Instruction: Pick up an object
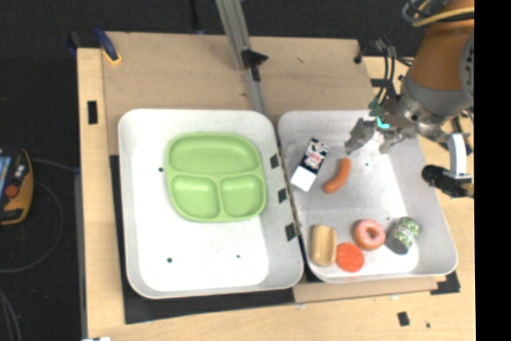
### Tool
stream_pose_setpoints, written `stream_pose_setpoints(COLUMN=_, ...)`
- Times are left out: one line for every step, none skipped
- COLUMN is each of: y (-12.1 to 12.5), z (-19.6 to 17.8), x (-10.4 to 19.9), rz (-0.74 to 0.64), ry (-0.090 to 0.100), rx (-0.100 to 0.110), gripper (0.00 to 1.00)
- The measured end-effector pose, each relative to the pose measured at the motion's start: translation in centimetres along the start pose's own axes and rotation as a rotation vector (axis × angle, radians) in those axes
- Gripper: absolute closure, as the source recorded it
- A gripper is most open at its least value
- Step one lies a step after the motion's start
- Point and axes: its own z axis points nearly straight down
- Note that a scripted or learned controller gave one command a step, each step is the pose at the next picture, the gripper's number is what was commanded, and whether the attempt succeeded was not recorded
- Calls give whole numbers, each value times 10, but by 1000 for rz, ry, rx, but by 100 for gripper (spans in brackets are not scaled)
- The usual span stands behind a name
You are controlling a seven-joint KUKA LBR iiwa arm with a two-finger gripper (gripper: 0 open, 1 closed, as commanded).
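Note:
The right bin (415, 188) holds a small white carton (310, 164), an orange sausage (338, 175), a tan bread roll (322, 244), a red tomato (349, 257), a pink donut (369, 233) and a green-white ball (404, 234). My gripper (374, 136) hangs over the bin's upper right part, above and to the right of the sausage. Its fingers are spread apart with nothing between them.
The left bin (152, 251) carries a green divided plate (215, 176). A grey metal post (231, 12) slants up from between the bins at the back. The arm's orange band (443, 52) is at the right.

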Motion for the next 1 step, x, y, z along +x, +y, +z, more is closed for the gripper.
stream_pose_setpoints(y=1, z=-1, x=0, rz=0, ry=0, rx=-3, gripper=0)
